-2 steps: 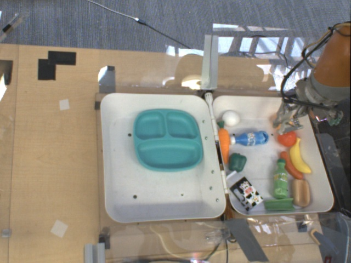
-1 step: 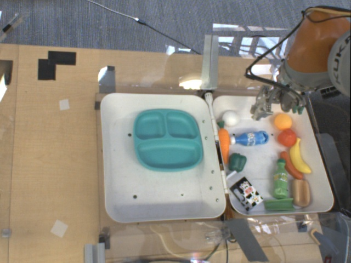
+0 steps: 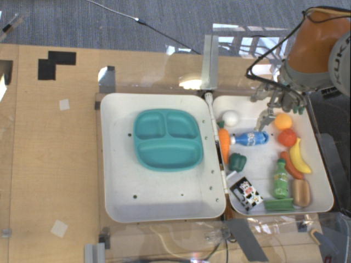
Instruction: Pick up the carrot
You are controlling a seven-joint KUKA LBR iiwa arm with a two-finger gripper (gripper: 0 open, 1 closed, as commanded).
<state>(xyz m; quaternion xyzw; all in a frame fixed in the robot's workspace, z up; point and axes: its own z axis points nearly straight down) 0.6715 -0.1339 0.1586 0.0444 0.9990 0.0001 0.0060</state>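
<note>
Nearest along the right bin's [image 3: 323, 201] front rim lie a black-and-white patterned carton [image 3: 246, 193], a flat green piece [image 3: 278, 204] and a hot dog [image 3: 300, 192], packed close to the edge with little room between them. Just beyond stand a green bottle [image 3: 281, 179], a banana [image 3: 299, 156] lying over something red that I can't make out, and a dark green pepper [image 3: 237, 161] nearer the bin's left wall. The carrot [image 3: 224, 142] lies lengthwise hard against that left wall, right beside the divide between the two bins, its leafy end pointing far; the wall crowds its left side, while its right side has the pepper and a clear bottle with a blue label [image 3: 249, 139] close by. A tomato [image 3: 286, 137] and an orange [image 3: 283, 121] sit by the right wall, and a white egg [image 3: 229, 116] rests in the far left part. The left bin [image 3: 118, 196] has wide bare floor all round a teal divided plate [image 3: 167, 138] set at its middle. The gripper [image 3: 266, 119] hangs over the far part of the right bin, between the egg and the orange, well apart from the carrot; its fingers are small and blurred against the white floor, and I cannot tell whether they stand apart or together. The arm [image 3: 315, 48] above it is cut off by the right edge.
</note>
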